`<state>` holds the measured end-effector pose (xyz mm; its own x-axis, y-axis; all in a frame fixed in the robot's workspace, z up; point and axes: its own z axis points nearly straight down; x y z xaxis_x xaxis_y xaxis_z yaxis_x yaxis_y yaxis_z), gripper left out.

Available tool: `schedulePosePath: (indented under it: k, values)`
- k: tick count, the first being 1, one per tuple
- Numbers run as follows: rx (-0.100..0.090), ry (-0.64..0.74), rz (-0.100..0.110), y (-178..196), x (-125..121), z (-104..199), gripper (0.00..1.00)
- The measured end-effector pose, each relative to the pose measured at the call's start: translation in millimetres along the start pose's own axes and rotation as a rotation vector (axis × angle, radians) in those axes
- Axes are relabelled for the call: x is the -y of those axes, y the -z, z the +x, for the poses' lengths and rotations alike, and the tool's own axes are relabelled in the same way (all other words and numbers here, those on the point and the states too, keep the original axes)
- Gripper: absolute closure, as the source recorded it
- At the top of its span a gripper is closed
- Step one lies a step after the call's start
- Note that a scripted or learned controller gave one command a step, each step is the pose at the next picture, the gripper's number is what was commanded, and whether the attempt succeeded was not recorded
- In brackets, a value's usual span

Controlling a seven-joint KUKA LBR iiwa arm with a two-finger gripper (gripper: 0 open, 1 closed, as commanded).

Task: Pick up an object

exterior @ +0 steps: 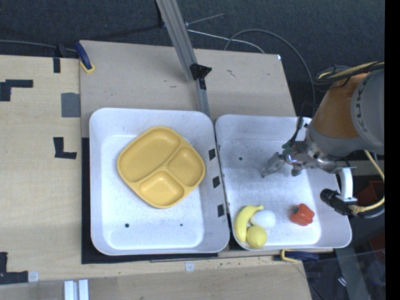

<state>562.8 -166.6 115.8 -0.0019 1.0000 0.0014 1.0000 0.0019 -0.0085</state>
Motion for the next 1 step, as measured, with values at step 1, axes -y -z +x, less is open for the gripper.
schedulePosePath:
  k: [1]
  values:
    - [0.003,0.000,-0.008,-27.6,-0.3,0.3,0.00]
